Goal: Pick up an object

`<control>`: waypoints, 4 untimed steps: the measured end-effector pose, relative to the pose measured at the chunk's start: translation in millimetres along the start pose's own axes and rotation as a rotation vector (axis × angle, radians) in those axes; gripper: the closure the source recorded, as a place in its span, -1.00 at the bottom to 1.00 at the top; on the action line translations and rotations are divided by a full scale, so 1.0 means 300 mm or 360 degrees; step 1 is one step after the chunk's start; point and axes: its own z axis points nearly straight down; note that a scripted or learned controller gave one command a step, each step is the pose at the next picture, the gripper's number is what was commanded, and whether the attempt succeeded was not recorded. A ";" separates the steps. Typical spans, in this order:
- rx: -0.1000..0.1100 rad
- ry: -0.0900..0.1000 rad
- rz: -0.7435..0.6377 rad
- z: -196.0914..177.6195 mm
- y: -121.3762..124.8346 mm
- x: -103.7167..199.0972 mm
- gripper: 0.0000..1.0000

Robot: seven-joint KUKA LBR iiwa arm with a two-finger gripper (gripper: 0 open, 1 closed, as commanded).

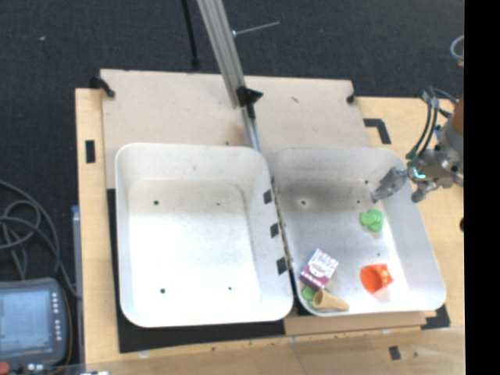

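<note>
Lying at the near edge of the right bin (406, 291): a tan cone (331, 300) touching a small green piece (308, 293), both by the near left corner. Leaning just behind them, a purple and white carton (319, 267), tilted. Sitting to the right of the carton and apart from it, a red block (376, 277). Resting farther back, near the bin's middle right, a green lump (372, 221), alone on the white floor. Hovering beyond the lump, over the far right corner of the same bin, the claw (401, 184), fingers spread and pinching nothing. Reaching in from the right, the grey arm (445, 158). Standing alongside on the worktop (90, 233), the left bin (133, 209). Rising from between the bins toward the far side, a slanted metal rail (223, 41).
</note>
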 end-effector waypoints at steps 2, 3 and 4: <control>-0.0001 -0.0003 -0.0005 0.144 0.026 0.010 -1.00; -0.0002 -0.0004 -0.0001 0.287 0.037 0.016 -1.00; -0.0006 -0.0006 0.0003 0.456 0.039 0.011 -1.00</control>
